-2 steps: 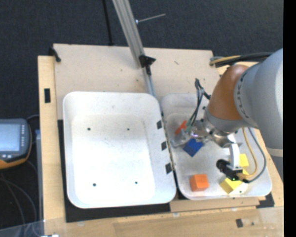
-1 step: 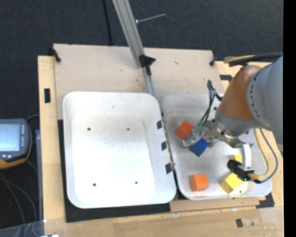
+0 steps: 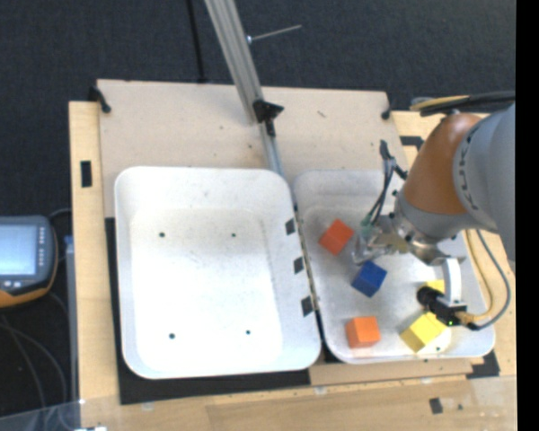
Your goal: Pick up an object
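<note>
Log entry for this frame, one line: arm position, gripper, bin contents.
arm: over right bin | gripper: above blue cube, fingers unclear | bin: two orange cubes, yellow cube

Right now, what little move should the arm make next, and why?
Probably a short drop straight down: the gripper hangs just above the blue cube in the right bin, and no cube shows between its fingers yet.

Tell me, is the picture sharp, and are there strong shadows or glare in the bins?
Camera view: slightly soft overall; light is even, and the left bin shows no harsh glare; only faint shadows sit beside the blue block and the yellow block.
</note>
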You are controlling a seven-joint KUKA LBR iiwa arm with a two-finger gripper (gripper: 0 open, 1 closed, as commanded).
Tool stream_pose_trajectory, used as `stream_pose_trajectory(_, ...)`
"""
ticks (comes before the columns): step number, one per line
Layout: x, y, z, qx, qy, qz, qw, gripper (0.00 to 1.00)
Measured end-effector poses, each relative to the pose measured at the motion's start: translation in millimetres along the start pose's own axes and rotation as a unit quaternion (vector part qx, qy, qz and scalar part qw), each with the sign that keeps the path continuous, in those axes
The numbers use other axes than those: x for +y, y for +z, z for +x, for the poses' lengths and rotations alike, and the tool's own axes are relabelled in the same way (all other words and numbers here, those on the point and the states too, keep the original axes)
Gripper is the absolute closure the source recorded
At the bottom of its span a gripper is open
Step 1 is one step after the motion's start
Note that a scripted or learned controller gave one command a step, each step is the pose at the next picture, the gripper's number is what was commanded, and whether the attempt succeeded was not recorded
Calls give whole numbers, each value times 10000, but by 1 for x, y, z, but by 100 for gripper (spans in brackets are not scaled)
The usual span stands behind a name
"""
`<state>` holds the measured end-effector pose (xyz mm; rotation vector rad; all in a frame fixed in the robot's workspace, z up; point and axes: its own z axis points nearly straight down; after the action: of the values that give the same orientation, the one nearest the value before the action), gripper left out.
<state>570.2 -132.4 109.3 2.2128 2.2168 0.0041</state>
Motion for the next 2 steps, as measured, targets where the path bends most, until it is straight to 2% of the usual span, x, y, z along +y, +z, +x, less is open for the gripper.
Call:
stream_pose_trajectory(1, -70, -37, -73, -3, 57, 40, 10000, 100)
stream_pose_trajectory(2, -26, 7, -23, 23, -25, 35, 10000, 100)
